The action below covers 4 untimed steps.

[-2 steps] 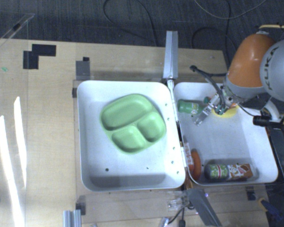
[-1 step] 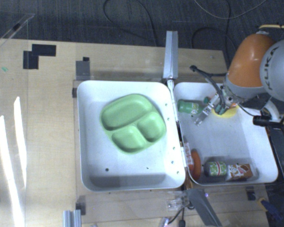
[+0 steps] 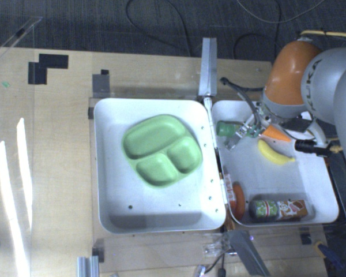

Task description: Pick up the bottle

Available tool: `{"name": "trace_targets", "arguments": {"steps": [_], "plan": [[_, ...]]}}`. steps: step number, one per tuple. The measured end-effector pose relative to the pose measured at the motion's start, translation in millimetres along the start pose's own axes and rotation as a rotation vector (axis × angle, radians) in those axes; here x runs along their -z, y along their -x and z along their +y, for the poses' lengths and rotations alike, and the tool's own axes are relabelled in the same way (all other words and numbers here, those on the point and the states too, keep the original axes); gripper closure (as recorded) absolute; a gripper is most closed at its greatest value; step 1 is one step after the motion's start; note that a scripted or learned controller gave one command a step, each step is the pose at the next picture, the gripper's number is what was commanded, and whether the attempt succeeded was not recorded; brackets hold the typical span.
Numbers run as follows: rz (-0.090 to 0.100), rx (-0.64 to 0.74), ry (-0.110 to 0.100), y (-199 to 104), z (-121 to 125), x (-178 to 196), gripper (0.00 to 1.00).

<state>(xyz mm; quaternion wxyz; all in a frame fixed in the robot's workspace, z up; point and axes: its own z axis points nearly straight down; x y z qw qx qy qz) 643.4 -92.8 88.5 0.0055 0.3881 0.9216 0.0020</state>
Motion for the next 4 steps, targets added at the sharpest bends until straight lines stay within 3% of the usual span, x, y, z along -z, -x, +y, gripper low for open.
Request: {"name": "trace_targets", "arguments": {"steps": [1, 2, 3, 4], "plan": [[0.01, 0.178, -0.011, 7, 13, -1, 0.0], [-0.005, 0.023, 0.002, 11, 11, 182, 0.0], [0.003, 0.045, -0.003, 22, 7, 73, 0.0], [0.013, 0.066, -0.012, 11, 15, 6, 0.0]]}}
